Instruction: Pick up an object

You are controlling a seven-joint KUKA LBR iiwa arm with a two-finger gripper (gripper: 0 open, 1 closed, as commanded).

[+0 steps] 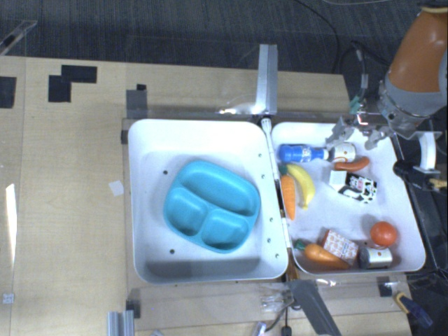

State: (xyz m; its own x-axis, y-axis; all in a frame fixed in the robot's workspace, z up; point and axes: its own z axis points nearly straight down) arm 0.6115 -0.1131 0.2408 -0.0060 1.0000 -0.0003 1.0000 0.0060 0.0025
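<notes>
My gripper (358, 136) hangs over the back of the right bin (413, 208), its two fingers spread apart, open, with nothing between them. Just below it lie a small white round piece (344, 150) and a reddish-brown sausage (351, 164). To their left rests a blue bottle (302, 152) on its side. A yellow banana (302, 183) and a carrot (288, 196) lie along the bin's left wall. A black-and-white box (357, 186) sits in the middle.
Along the right bin's front are a red-orange ball (383, 234), a second carrot (323, 255), a patterned packet (341, 243) and a small can (376, 257). The left bin (147, 187) holds a blue divided plate (211, 205). A metal post (267, 79) stands behind the bins.
</notes>
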